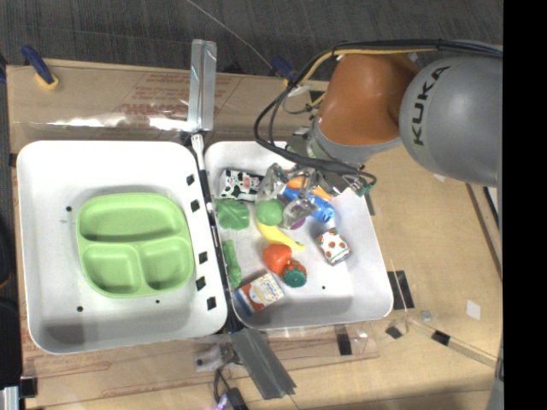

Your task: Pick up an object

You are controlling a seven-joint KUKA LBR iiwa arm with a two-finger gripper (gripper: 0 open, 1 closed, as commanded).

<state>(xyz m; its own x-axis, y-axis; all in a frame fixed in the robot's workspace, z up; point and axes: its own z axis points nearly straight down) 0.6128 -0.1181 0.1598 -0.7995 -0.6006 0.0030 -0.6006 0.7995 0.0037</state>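
The arm [402, 109] reaches in from the right and its gripper [295, 193] sits low over the back of the right bin [363, 267], down among the toys. This looks like the reach-and-grasp step, with nothing yet clearly lifted. Whether the gripper is open or closed cannot be told, nor whether it has hold of anything, since cables [282, 126] and the wrist hide much of it.

The likeliest targets lie right under it: a blue and orange toy [318, 207] and a green ball [270, 213], touching a yellow banana [282, 236]. The next move calls for closing on one item alone and rising straight up.

Close by sit a black and white carton [240, 184], a green leafy piece [232, 216], a red tomato [280, 259], a spotted cube [334, 246] and a small juice box [263, 292]. The crowding is the main obstacle. The left bin [43, 229] holds a green divided plate [134, 243]
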